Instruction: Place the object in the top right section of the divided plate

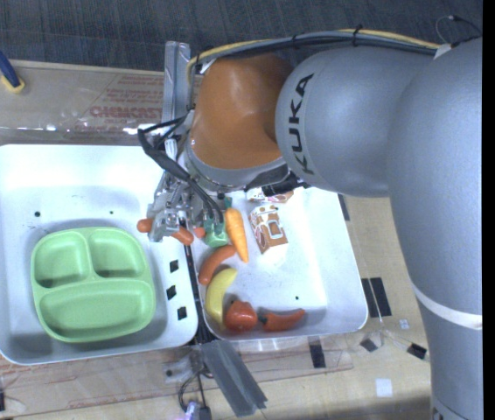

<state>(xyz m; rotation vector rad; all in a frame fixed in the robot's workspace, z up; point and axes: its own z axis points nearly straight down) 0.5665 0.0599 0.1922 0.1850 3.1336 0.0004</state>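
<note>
Two shallow white bins sit side by side on the counter [64, 81]. The left bin [11, 169] holds a green divided plate [94, 284], lying flat toward its near left part, with two smaller sections on the far side and one wide section nearer the camera. The top right section [118, 255] of that plate has nothing in it.

The right bin [339, 278] carries a cluster of toy foods: a carrot [237, 233] with a green top lying just right of the hand, an orange-red sausage-like piece [216, 261] beside it, a yellow banana [219, 292] below that, a red pepper-like piece [240, 316] touching the banana's near end, and another reddish long piece [282, 319] at the bin's near wall. A small printed carton [268, 224] lies tilted, to the right of the carrot.

The grey arm [361, 121] reaches in from the right, its orange band [234, 116] above the wrist. The hand [170, 220] hangs over the divide between the two bins. A small orange object [145, 226] shows at its left edge and another orange bit [183, 235] sits at its tips, but whether the hand is wide, narrow or gripping either one cannot be told from this angle.
</note>
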